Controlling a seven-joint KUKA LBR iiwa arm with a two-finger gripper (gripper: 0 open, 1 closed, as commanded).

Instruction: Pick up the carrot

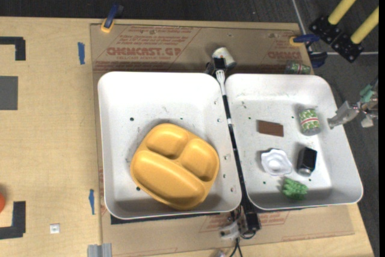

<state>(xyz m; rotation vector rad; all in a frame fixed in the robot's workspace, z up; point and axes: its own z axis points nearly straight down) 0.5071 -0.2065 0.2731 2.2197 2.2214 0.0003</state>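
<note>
**Frankly, the biggest risk is grabbing the wrong thing**

You have the gripper (351, 112) at the 3 o'clock edge of the right bin (252, 90), just over its rim. It is too small and blurred there to tell whether it is open or closed, and nothing can be seen held in it.

Where the carrot is, you cannot settle from this view. The right bin holds five small items:
- a brown block (270, 127) at 10 o'clock
- a green-and-red can (309, 120) at 1 o'clock
- a white piece (275, 161) at 7 o'clock
- a black piece (307, 161) at 4 o'clock
- a green lump (294, 188) at 6 o'clock

None reads clearly as a carrot. The left bin (120, 99) carries one large yellow loaf-like shape (174, 164). The one orange thing is a sliver (2, 201) at the view's far 9 o'clock edge, outside both bins and well apart from the arm.

So expect these failures:
- The program closes on the can or the black piece, the items nearest the gripper.
- The white and black pieces lie near each other, and a descent between them could nudge both.
- If the sliver is the carrot, it probably lies beyond easy reach.
</note>
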